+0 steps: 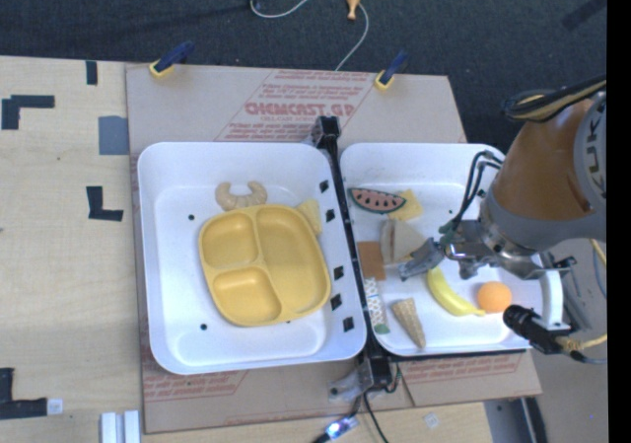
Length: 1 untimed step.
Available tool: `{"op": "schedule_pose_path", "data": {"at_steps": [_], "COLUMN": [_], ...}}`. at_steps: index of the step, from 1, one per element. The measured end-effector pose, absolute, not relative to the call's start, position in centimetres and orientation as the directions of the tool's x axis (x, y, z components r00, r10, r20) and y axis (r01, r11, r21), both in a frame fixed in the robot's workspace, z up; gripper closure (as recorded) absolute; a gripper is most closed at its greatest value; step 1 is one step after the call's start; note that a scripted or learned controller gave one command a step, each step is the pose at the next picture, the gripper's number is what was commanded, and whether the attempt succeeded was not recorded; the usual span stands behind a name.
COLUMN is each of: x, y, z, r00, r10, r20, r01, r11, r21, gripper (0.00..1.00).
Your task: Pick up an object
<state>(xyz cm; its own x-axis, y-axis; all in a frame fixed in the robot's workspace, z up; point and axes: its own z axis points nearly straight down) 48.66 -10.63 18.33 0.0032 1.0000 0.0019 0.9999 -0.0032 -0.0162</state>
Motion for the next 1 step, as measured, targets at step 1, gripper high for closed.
{"op": "schedule_pose_path", "data": {"at_steps": [1], "x": [48.99], "y": [-10.62], "z": [18.95], "r00": [0.000], "r10": [1.000], "r20": [0.000], "r01": [1.000], "r11": [0.000], "r21": [-0.002], "gripper": [0.00]}}
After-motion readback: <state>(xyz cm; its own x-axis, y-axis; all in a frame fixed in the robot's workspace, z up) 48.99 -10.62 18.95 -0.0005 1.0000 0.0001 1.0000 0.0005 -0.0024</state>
